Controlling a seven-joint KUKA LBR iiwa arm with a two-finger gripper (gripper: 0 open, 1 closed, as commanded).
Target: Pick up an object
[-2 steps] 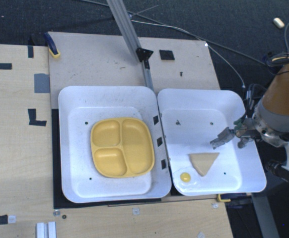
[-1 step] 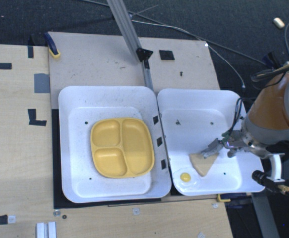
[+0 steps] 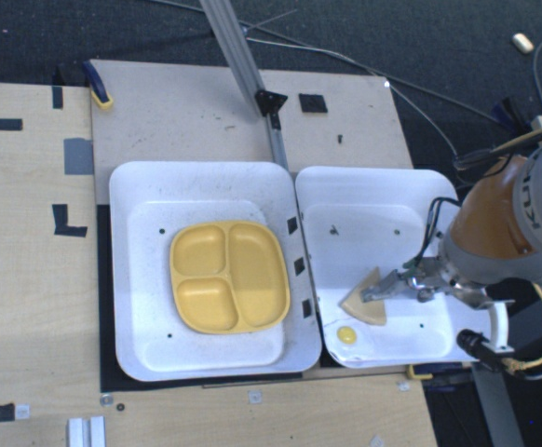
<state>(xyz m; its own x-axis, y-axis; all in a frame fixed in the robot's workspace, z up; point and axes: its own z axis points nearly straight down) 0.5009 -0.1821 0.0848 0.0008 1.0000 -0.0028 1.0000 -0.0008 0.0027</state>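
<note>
A tan wedge-shaped piece [image 3: 368,306] lies in the right bin [image 3: 373,203], near its front. My gripper [image 3: 375,292] reaches in from the right and sits low over the wedge's upper edge, its metal fingers touching or just above it. A small round yellow object [image 3: 346,335] rests in front of the wedge, near the bin's front left corner. The arm's grey wrist and orange band [image 3: 494,222] hang over the bin's right side.
The left bin [image 3: 141,203] holds a yellow divided plate [image 3: 228,276] with three compartments. A grey metal pole [image 3: 238,49] slants in from the top and ends between the bins. Cables run across the dark floor behind the bench.
</note>
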